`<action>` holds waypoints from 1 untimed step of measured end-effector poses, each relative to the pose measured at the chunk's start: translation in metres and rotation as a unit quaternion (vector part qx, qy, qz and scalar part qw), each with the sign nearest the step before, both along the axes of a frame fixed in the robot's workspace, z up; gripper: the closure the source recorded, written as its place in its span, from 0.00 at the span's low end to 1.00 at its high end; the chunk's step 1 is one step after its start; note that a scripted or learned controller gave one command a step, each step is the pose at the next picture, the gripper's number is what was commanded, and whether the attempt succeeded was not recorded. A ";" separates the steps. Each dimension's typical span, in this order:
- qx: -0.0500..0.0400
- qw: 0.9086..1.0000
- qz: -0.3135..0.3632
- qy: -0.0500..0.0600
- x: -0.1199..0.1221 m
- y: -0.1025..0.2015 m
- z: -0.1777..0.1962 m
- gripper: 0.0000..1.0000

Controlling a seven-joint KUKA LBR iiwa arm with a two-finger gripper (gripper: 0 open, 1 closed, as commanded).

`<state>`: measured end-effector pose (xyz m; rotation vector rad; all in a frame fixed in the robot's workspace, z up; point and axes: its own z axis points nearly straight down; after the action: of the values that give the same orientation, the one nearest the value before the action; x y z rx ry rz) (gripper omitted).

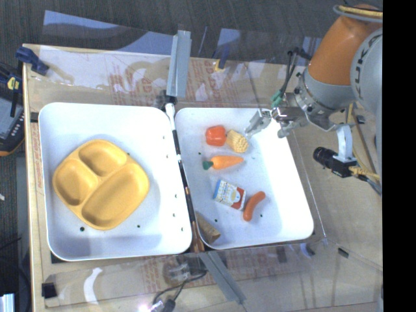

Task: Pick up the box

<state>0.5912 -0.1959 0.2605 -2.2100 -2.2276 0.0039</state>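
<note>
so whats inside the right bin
The right bin holds a small box, a sausage, a carrot, a corn cob and a red-orange pepper. The gripper hovers by the corn. A brown item lies at the front rim, partly hidden.

Robot lab: test bench [97, 67] w/ two white bins [49, 119], toy food.

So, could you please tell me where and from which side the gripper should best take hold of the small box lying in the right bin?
Probably from straight above, across the box's narrower width. It lies flat and tilted on the right bin's floor, so only its edges offer opposing faces. The sausage sits close against its right end, so closing along the length looks crowded. The gripper is up near the corn.
</note>
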 end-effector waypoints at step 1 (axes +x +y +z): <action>0.001 0.986 0.167 0.000 -0.067 0.027 -0.080 0.00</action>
<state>0.5246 -0.1690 0.1800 -1.8069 -2.5645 0.0026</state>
